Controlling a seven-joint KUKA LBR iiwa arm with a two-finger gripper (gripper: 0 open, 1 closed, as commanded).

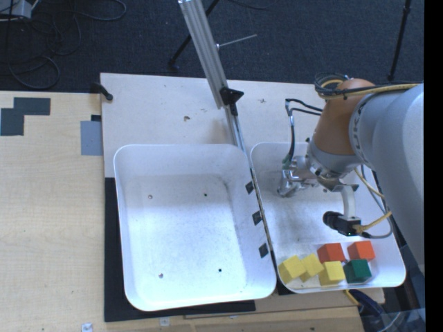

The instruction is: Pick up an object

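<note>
Several small blocks lie in the near corner of the right bin (302, 223): a yellow block (293, 268), a second yellow block (311, 263), a third yellow block (333, 272), an orange block (331, 252), a red-orange block (361, 250) and a green block (358, 270). My gripper (288, 183) hangs over the far left part of the right bin, well apart from the blocks. Nothing shows between its fingertips.
The left bin (181, 227) lies beside the right one, with a divider edge bearing black clips (257, 217) between them. A slanted metal rail (208, 54) rises behind the bins. Black cables and a connector (340, 220) hang from the wrist over the right bin.
</note>
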